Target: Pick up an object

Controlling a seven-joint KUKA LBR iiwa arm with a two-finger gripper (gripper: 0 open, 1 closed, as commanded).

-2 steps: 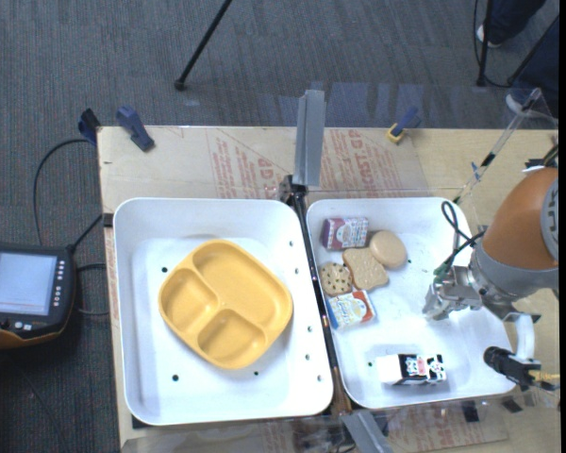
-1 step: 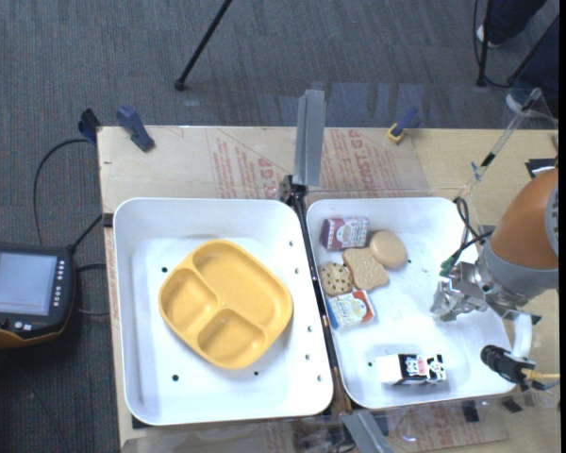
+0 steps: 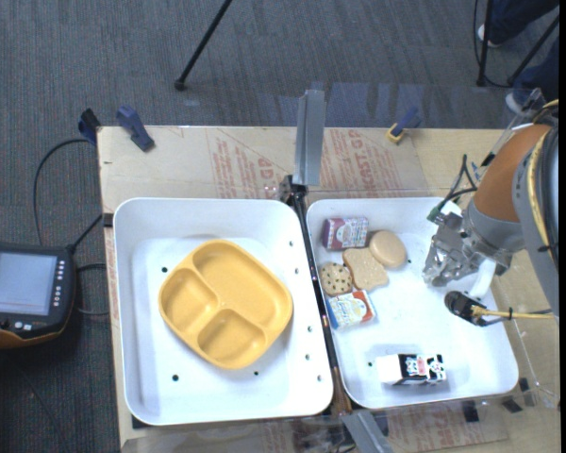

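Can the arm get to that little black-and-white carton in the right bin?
Probably yes: the carton lies alone on bare floor of the right bin, and the gripper hangs over that bin, nothing between.

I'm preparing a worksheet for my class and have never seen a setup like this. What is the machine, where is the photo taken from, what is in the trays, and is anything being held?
The machine is a robot arm, grey with an orange band, reaching in from the right. At its tip is a gripper, its "hand". One fixed camera above the bench looks down at a slant.

The left bin holds a yellow divided plate. In the right bin lie small food-like items: a dark red carton, a round tan piece, a bread slice, a chip cookie, a small packet and a cow-patterned carton.

The gripper hangs over the right bin, apart from these items. I cannot make out anything held.
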